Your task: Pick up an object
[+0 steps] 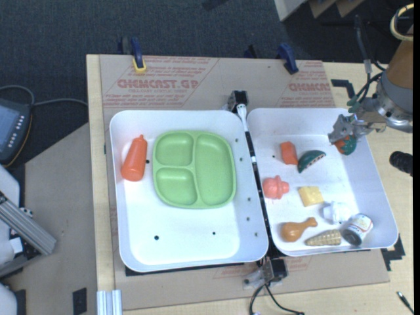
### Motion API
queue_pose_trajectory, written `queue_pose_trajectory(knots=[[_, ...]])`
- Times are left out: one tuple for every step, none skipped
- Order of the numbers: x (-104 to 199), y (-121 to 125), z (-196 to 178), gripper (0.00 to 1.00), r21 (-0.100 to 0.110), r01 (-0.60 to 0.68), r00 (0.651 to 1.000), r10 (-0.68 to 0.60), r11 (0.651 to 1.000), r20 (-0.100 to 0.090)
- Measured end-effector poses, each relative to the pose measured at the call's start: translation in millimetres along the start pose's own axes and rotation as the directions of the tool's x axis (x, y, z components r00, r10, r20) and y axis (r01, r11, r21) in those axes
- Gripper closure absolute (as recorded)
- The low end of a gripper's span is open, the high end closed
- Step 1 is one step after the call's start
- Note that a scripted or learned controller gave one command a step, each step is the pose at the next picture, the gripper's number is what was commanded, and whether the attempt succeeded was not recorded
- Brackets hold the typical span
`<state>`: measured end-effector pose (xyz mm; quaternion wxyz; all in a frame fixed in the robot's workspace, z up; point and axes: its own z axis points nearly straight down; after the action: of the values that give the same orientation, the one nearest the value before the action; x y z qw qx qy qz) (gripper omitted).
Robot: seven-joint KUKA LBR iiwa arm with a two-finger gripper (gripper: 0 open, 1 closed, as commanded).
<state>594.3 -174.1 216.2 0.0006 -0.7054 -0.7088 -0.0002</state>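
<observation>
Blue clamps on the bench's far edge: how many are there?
2. One blue clamp is at the far left of the board; the other clamp is at the far right. Others may be hidden.

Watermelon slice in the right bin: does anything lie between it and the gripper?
Nothing visible does. The gripper hangs over the right bin's upper right, and bare white floor separates it from the watermelon slice.

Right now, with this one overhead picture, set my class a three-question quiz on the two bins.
1. True or false: the green divided tray lies in the right bin.
2. Which lies beside the tray? A) orange bottle B) chicken drumstick C) corn cob
3. Fill in: the tool hangs over the ___ bin.

Key: 1 false; 2 A; 3 right.
</observation>
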Motion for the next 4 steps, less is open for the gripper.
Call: queue_pose_trajectory(knots=[[43.7, 11.6, -3.0, 1.00, -0.003, 0.000, 1.000, 0.000, 1.000, 0.001], [89.7, 37.8, -16.9, 1.00, -0.006, 0.001, 1.000, -0.001, 1.000, 0.001], [120.0, 46.7, 1.6, 1.00, 0.001, -0.002, 1.000, 0.002, 1.000, 0.001], [118.8, 50.0, 0.2, 1.00, -0.003, -0.003, 1.000, 0.003, 1.000, 0.002]])
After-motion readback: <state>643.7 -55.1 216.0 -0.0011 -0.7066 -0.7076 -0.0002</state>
